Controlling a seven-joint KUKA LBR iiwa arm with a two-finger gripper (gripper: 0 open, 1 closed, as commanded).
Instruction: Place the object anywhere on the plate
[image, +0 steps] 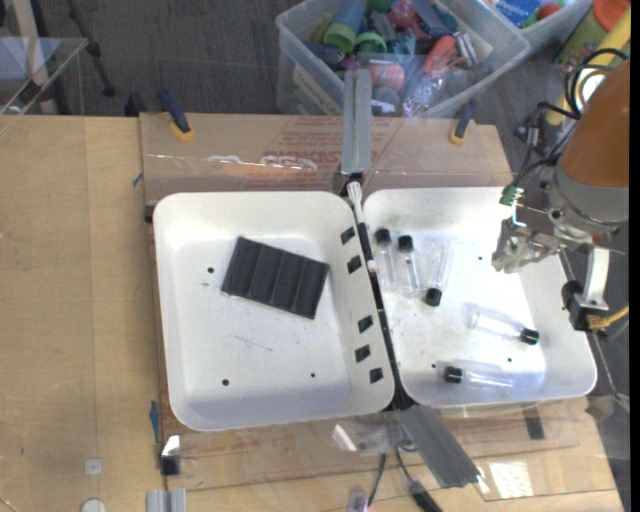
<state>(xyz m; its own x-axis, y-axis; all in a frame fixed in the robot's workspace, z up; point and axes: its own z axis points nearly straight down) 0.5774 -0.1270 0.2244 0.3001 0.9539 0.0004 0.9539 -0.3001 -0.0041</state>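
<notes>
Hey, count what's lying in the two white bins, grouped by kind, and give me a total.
Dark grey ridged rectangular plate, left bin: 1
Clear plastic vials with black caps, right bin: 5 ()
Total: 6

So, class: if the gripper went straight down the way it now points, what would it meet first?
Probably bare floor of the right bin. The gripper hangs over its right part; the nearest clear vial lies lower in the view. Depth is uncertain from this single slanted view.

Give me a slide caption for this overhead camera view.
Gripper hovers over right bin of clear vials; dark ridged plate lies in left bin.
</notes>
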